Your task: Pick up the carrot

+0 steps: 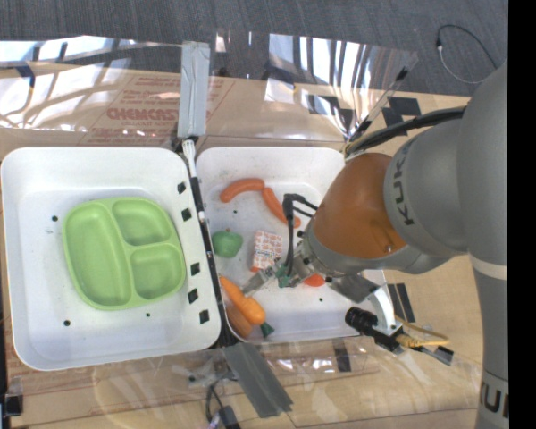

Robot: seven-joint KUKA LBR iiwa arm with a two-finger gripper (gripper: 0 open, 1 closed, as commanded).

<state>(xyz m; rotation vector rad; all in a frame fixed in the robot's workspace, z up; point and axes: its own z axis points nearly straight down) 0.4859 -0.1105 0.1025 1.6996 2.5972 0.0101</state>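
The carrot (242, 305) is a stubby orange piece with a green end. It lies in the right bin (329, 161) at its near left corner, against the wall. My gripper (284, 280) hangs low over the bin floor just right of the carrot and a little behind it, under the orange wrist band. It does not touch the carrot. A small red thing (314, 281) lies right beside the gripper.
Also in the right bin are a curved orange sausage (240, 189), a slim orange piece (274, 205), a green lump (227, 242) and a small printed packet (265, 248). The left bin (27, 186) holds a green divided plate (125, 253).
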